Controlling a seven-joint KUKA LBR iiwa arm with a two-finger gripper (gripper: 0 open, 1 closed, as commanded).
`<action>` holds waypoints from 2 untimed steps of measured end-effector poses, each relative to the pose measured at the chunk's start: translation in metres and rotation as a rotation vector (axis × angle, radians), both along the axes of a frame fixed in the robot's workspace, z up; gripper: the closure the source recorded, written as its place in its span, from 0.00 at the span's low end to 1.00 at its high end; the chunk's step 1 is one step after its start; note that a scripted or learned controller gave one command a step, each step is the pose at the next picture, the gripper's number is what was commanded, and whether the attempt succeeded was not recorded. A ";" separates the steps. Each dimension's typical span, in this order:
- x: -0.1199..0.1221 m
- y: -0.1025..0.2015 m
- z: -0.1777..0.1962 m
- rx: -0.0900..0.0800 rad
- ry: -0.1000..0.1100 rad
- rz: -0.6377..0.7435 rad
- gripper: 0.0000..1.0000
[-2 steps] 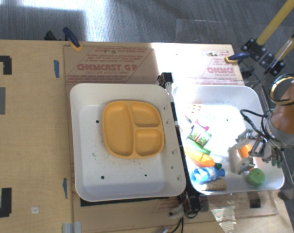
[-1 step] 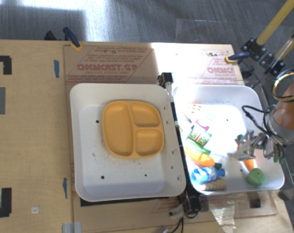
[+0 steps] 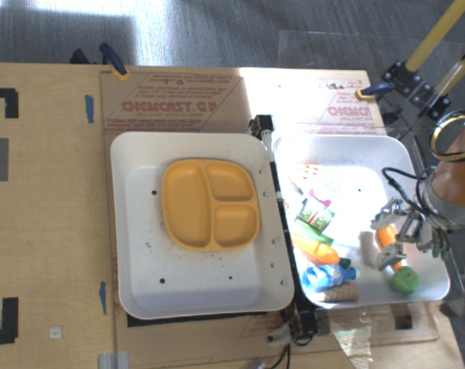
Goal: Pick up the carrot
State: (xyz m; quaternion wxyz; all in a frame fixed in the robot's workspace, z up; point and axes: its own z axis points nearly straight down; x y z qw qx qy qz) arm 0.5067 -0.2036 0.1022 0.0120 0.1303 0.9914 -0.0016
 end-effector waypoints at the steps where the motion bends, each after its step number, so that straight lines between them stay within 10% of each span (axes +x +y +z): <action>1: 0.039 -0.005 -0.013 0.008 0.011 -0.249 0.00; 2: -0.003 0.005 -0.013 0.010 0.009 -0.391 0.00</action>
